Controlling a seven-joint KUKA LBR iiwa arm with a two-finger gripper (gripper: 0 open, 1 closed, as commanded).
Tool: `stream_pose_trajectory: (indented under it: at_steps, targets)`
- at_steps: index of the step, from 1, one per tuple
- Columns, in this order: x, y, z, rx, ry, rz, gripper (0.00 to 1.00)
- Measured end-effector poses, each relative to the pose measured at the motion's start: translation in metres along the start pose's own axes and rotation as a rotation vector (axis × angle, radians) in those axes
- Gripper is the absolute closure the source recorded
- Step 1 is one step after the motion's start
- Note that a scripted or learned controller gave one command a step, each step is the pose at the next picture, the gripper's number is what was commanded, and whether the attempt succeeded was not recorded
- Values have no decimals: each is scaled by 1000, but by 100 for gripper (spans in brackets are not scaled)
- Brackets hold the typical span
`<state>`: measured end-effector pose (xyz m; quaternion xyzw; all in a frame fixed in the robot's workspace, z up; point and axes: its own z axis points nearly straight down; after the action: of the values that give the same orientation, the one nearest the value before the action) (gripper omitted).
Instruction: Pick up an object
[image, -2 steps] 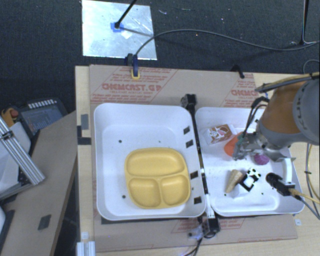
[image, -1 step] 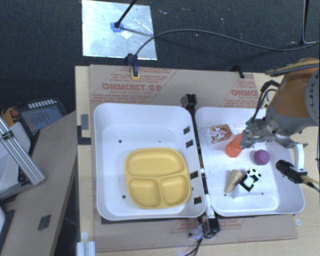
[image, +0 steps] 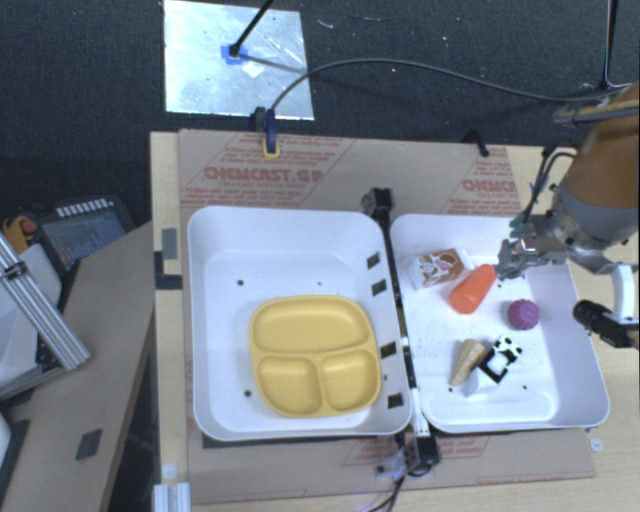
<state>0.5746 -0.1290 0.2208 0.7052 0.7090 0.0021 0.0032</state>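
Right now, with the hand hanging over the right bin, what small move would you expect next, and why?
Probably a short drop straight down. The hand sits over the right end of the orange carrot-shaped toy in the right white bin, nearer to it than to the round purple ball. Nothing shows between its tips, so lowering onto the carrot looks like the likeliest step.
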Motion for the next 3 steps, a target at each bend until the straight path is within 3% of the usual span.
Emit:
stream_pose_trajectory:
  at_steps: [1, 3]
  targets:
    - [0, 1, -1, 5, 1, 0, 100]
    - [105, 18, -4, 4, 4, -5, 100]
